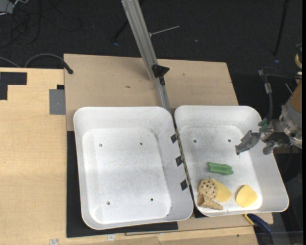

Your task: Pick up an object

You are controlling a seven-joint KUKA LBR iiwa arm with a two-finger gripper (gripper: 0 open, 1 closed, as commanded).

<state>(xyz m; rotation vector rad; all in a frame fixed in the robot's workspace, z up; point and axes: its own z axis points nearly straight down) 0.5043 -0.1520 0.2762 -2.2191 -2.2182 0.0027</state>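
STEP: approach, nothing grasped | GRIPPER (256, 143): fingers spread, over the right bin (214, 117) edge | NEXT: you must descend onto the green piece (220, 168), then close.

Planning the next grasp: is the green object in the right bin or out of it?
In. The green object lies flat on the right bin's floor, apart from the yellow pieces nearer its front edge.

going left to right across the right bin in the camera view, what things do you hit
brown cookie-like piece → green object → yellow object → gripper over the right bin
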